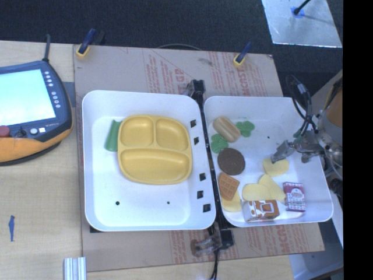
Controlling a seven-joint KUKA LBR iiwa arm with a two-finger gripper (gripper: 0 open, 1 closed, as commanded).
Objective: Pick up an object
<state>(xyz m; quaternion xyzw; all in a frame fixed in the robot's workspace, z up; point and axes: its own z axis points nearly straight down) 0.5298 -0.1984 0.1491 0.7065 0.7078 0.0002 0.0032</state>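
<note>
Teach pendant [29, 112]: orange-edged, lit screen, on the bench at nine o'clock, well apart from the bins.

Left bin [96, 206]: white, shallow. Holds a yellow divided tray [155, 149] near its centre, with a green piece [112, 135] tucked against the tray's nine o'clock side.

Right bin [265, 107]: white, touching the left bin along a clipped seam. Contents, left to right: green leaf pieces [219, 142] beside a hot-dog bun [226, 129] at eleven o'clock; a brown round patty [231, 161] near centre; a waffle square [228, 186] at seven o'clock; pale yellow chip-like pieces [263, 189] and a small brown carton [261, 210] at six o'clock; a red-and-white carton [294, 198] at five o'clock; a pale yellow wedge [275, 167] at three o'clock.

Gripper [284, 151]: low over the right bin at three o'clock, just above the pale yellow wedge. Fingers look narrow with nothing between them, though the detail is small.

Step in hand: approach, nothing yet lifted. The likely target is the wedge. The next move calls for spreading the fingers, dropping squarely over the wedge, closing and lifting; the wedge looks flat and may slip.
</note>
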